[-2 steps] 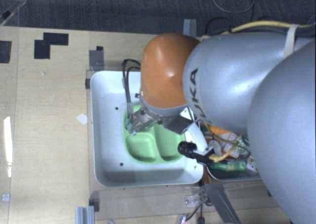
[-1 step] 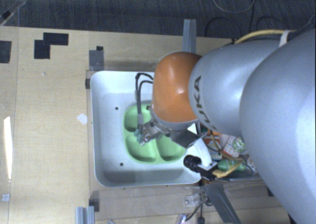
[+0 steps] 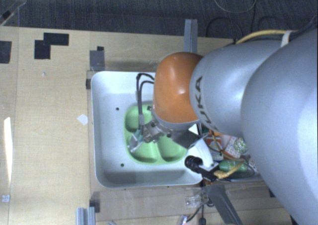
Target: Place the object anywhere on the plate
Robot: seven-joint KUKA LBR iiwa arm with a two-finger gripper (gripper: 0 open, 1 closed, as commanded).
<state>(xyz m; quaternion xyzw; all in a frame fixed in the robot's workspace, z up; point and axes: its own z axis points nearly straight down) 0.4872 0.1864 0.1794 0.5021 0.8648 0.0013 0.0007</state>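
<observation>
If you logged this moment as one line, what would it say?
arm: reaching over left bin | gripper: low over green plate | grasp: unclear | clutter: right bin

Arm over seemingly green plate
</observation>
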